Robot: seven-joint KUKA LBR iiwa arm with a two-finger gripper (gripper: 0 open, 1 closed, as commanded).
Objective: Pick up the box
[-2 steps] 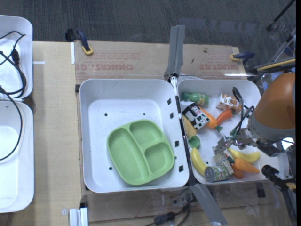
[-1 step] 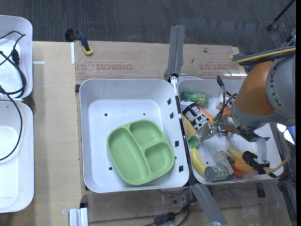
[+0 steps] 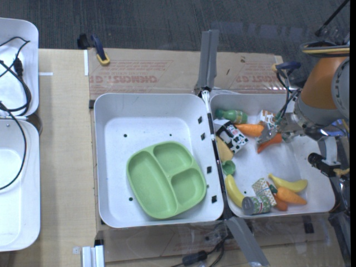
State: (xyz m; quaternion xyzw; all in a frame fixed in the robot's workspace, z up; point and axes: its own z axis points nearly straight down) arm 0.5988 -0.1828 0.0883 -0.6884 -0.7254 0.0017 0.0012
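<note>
The tool (image 3: 276,131) hangs low in the right bin (image 3: 289,166) by an orange carrot (image 3: 269,142); I cannot tell how far open it is (arm covers it). The box (image 3: 265,191), small and patterned, lies well below the tool, between two bananas (image 3: 234,189).

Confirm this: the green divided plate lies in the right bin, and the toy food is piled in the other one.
Not quite. The camera view shows the green divided plate lying in the left bin; the toy food, such as the banana, is piled in the right bin.
</note>
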